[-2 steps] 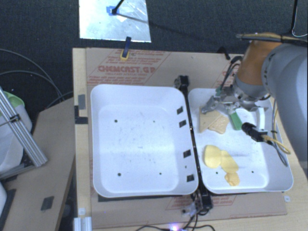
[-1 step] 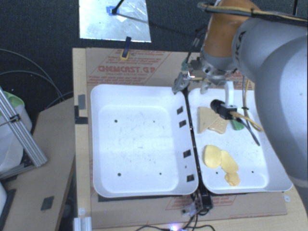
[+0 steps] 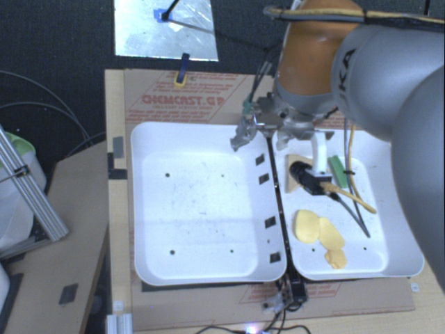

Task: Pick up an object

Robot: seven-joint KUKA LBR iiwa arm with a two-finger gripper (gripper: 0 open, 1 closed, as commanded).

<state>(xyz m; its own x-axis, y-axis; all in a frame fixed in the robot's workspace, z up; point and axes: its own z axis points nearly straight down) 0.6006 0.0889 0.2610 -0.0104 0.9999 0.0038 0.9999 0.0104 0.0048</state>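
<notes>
Camera view, upper centre: hovering with the gripper (image 3: 240, 139) over the left bin (image 3: 195, 214), top right corner; apart or together, cannot tell. Eyeing yellow pieces (image 3: 310, 225) low in the right bin (image 3: 389, 252). Approach step, seemingly; next calls for shifting lower right, descending, closing.

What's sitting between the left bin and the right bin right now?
In the camera view, a narrow dark seam with small black tabs separates the left bin and right bin.

Left bin (image 3: 195, 207) floor open, right bin (image 3: 375, 252) crowded (yellow pieces (image 3: 309, 226), green stick (image 3: 338, 171)), arm (image 3: 375, 61) overhanging its far end
</notes>
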